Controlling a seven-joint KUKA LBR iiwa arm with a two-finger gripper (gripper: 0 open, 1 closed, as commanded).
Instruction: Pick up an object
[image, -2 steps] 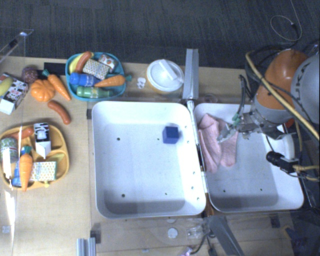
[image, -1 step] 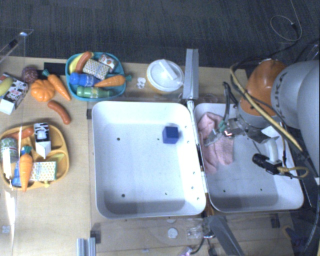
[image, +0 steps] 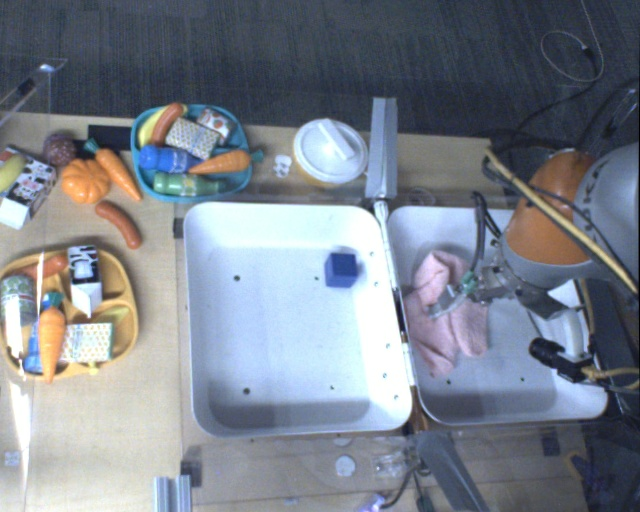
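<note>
A small blue cube lies in the left white bin, toward its upper right. A crumpled pink cloth lies in the left half of the right white bin. My gripper reaches in from the right and sits low over the cloth's upper right part, touching or nearly touching it. The grey arm with its orange band rises behind it and hides the bin's right side.
A blue bowl and a yellow plate of toy food stand on the bench at left, with loose toy vegetables nearby. A white round lid sits behind the bins. Cables hang at right.
</note>
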